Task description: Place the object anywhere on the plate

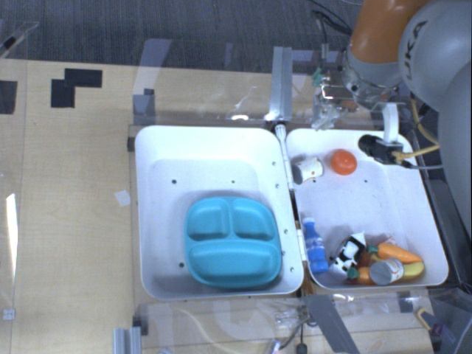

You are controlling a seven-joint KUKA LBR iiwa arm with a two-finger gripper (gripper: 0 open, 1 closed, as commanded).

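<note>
Lay in the right bin (413, 190), several candidate objects: orange ball (343, 161) and white cup (308, 169) near the back, apart from each other; blue bottle (315, 247) along the left wall; piled in the front corner, a black-and-white toy (349, 253), carrot (398, 254) and can (383, 272), touching. Sat in the left bin (158, 198), toward the front: blue three-compartment plate (233, 241), nothing on it. Hovered above the right bin's back edge: gripper (328, 103), nothing seen between the fingers; open or closed, could not tell. Wooden bench (66, 220) beneath.
</note>
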